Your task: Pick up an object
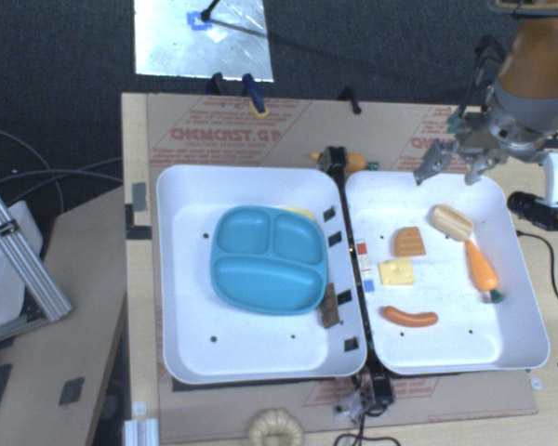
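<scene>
the gripper (449, 163) hangs over the far edge of the right bin (511, 342), near its back rim, with its two fingers spread apart and nothing between them. above it the grey arm (539, 72) with its orange band comes in from the right.

nearest below the gripper lies a bread roll (451, 221), its long axis running slantwise from upper left to lower right. just beside it toward the near right is a carrot (482, 268), long axis close to up-and-down in the view, tilted a little, its green end pointing to the near side. left of the roll sits a toast slice (409, 242), and just below that a yellow cheese square (396, 272). further toward the near rim lies a sausage (410, 318), long axis nearly left to right.

the things are grouped in the middle and right of the bin; the near strip along the front rim and the far left corner show bare white floor.

the left bin (191, 351) holds a blue divided plate (268, 258) in its middle, with a small brown piece (330, 309) by the dividing edge.
</scene>
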Available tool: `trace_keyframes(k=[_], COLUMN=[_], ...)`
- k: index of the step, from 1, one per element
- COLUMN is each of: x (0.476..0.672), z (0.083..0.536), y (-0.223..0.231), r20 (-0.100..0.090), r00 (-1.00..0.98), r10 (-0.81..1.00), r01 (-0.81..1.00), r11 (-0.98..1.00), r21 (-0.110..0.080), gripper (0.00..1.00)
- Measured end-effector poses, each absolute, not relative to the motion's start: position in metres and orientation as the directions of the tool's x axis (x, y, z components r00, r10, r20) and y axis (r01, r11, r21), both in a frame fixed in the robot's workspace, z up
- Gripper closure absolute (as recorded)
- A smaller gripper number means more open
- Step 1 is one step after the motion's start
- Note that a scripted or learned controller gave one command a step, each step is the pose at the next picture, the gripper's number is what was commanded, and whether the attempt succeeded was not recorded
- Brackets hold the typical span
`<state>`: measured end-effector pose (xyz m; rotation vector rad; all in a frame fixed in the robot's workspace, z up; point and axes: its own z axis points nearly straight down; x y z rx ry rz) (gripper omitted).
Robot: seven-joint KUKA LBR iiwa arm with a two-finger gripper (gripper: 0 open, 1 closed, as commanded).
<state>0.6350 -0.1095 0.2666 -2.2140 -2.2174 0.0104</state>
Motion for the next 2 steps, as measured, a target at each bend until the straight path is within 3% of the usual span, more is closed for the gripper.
trace_keyframes(k=[1,2], x=[0.637,0.631], z=[0.274,0.229], y=[-0.109,-0.103], r20=[0.000,0.000], r00=[-0.003,-0.002], r10=[1.000,1.000], r01=[1.000,1.000], r11=[0.003,0.002], r21=[0.002,-0.001], gripper=[0.00,0.00])
